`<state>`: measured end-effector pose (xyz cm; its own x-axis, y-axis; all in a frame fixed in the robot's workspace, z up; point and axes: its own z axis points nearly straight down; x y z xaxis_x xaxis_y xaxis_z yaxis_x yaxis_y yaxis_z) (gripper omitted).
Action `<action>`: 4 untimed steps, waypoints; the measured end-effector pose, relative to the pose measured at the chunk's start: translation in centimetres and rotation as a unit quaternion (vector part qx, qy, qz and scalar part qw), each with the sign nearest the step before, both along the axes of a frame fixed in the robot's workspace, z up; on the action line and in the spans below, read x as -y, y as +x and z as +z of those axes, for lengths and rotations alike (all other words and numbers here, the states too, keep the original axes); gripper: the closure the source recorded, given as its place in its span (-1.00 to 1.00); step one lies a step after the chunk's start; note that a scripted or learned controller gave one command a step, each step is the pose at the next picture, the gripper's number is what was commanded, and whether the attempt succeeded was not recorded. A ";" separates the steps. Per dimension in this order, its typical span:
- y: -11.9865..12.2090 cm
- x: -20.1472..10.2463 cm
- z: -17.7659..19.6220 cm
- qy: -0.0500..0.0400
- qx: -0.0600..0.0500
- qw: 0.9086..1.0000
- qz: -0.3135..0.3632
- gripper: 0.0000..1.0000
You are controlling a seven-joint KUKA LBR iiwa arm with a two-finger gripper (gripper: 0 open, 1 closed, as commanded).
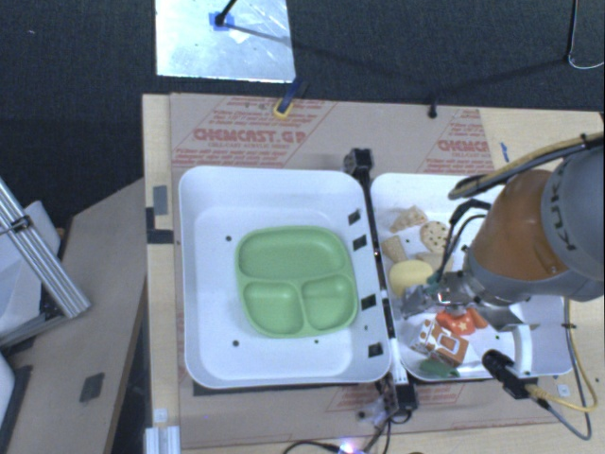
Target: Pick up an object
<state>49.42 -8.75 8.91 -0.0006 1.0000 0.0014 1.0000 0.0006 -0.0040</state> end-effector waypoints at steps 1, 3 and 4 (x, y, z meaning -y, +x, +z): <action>0.1 0.0 1.3 -0.001 0.002 1.000 0.000 1.00; 1.3 0.5 10.3 -0.001 0.005 1.000 0.002 1.00; 1.5 0.5 13.7 -0.001 0.004 1.000 0.002 1.00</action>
